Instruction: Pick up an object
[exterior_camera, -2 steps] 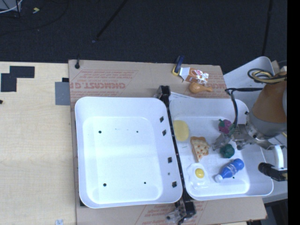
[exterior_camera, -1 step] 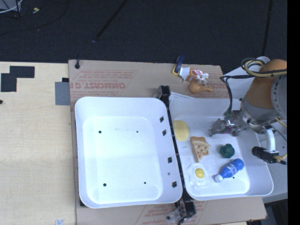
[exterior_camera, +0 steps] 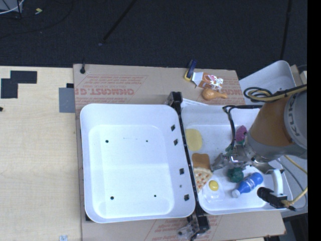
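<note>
**Over the right bin, the arm is closing in on a small green object**

Beneath the arm (exterior_camera: 273, 127), which is reaching in from the right with its orange band above the wrist, the right bin (exterior_camera: 210, 122) is holding all the loose items, while the left bin (exterior_camera: 130, 159) is lying well beyond the tool on its far side. By my reading, the approach step is in hand: the gripper (exterior_camera: 231, 160) is hanging low over the clutter, and nothing is showing between its tips, though their spread is too blurred to judge.

Just below the tool, a dark green object (exterior_camera: 234, 174) is sitting nearest, and it is looking like the likely target; it is small, rounded and dull. Beside it, toward the arm's base, a blue bottle with a white cap (exterior_camera: 247, 185) is lying on its side. Farther from the tool, toward the divider, a brown toast slice (exterior_camera: 201, 160), a pizza wedge (exterior_camera: 202, 177) and a fried egg (exterior_camera: 213, 186) are crowding together.

The next move is probably calling for a short descent squarely over the green piece, keeping off the bottle.
</note>
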Motion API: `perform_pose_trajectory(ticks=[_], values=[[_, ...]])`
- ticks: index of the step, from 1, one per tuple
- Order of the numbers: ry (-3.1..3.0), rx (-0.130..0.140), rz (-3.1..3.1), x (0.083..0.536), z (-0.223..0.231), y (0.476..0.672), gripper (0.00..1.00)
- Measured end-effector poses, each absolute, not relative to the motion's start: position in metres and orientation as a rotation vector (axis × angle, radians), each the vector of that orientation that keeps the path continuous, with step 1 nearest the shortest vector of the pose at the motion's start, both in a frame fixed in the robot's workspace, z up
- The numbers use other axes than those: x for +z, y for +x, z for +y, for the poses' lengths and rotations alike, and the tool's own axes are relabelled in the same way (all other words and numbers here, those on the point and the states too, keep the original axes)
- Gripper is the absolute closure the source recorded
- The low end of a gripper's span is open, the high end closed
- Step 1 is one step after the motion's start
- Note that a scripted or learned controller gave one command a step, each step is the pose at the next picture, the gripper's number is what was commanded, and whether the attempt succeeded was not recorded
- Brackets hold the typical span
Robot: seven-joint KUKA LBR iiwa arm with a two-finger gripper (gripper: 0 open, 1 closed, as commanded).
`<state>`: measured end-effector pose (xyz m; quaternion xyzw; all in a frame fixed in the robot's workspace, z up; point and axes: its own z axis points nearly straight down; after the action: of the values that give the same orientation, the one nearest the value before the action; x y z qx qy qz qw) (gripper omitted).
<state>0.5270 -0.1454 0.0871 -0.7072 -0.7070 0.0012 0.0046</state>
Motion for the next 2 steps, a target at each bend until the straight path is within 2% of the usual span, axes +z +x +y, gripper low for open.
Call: perform_pose_trajectory(ticks=[1, 2], values=[[-2.224, 0.001, -2.213, 0.098, -0.149, 0.531, 1.0], [-2.218, -0.013, -2.235, 0.193, -0.098, 0.593, 1.0]])
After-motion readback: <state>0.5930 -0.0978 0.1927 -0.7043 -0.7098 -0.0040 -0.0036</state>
